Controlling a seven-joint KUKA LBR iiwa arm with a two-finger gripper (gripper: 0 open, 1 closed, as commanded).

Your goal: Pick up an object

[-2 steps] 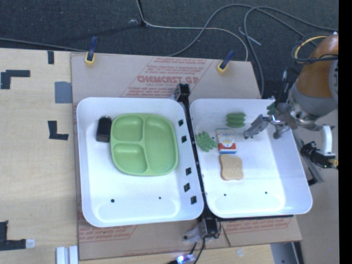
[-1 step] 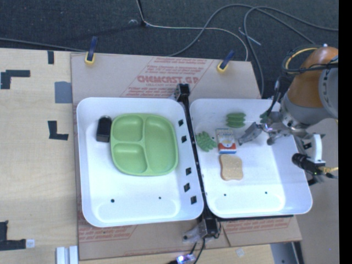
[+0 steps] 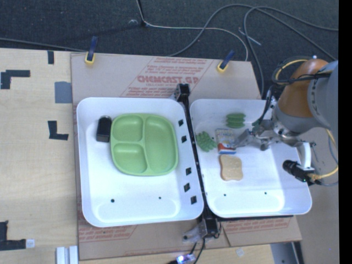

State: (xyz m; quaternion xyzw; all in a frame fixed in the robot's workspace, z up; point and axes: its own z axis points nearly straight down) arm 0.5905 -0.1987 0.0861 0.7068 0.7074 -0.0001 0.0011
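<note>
From above and at a slant, two shallow white bins sit side by side on a bench. The arm [image 3: 305,100], grey with an orange band, reaches into the right bin [image 3: 275,202], and its gripper [image 3: 237,142] is low over the bin floor, pointing toward the divider between the bins. The gripper is small and partly blurred here, so I cannot tell how wide it stands or whether it has hold of anything. Right at its tip lies a small packet [image 3: 225,137] with red and blue markings; whether the two touch is unclear. Just below the tip, toward the near edge of the bin, lies a tan piece of toast [image 3: 231,169]. Just beyond the tip, toward the divider, is a leafy green piece [image 3: 205,141], and above the gripper, toward the far wall, is a ribbed green piece [image 3: 235,120]. Well apart from the gripper, across the divider, the left bin [image 3: 126,210] holds a green tray [image 3: 144,144] with three compartments and a small black block [image 3: 103,129] beside it. The step in hand looks like the approach to a grasp, most likely on the packet. The next move would call for closing squarely on that one thing and lifting straight up, clear of the toast and greens crowded near it.
</note>
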